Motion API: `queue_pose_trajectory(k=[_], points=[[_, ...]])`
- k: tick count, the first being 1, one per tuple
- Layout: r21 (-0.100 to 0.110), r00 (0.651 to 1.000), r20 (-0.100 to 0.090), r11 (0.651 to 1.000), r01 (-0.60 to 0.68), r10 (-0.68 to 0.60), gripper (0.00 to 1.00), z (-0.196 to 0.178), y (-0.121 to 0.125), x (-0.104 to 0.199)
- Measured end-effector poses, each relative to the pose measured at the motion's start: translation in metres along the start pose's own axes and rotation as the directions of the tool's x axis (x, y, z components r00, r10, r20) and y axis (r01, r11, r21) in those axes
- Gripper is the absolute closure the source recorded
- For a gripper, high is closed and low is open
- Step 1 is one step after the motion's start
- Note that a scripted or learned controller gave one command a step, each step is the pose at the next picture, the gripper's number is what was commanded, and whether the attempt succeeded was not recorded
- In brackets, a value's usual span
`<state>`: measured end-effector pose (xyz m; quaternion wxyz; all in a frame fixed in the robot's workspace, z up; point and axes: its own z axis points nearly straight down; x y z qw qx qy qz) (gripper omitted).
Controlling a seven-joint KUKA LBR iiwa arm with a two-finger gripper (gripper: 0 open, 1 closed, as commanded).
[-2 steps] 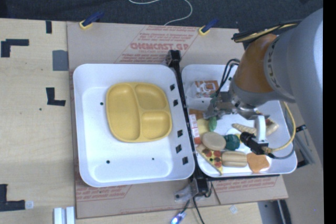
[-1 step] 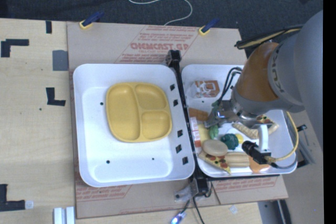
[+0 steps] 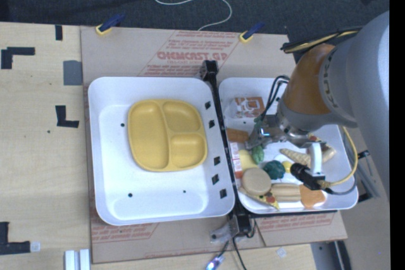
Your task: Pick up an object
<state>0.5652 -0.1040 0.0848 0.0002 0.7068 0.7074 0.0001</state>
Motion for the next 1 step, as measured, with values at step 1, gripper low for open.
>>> queue_pose_trajectory(k=[1], points=[[0.002, 1.000, 0.000, 1.000, -0.003, 0.003, 0.00, -0.0006, -0.0553, -0.0141]])
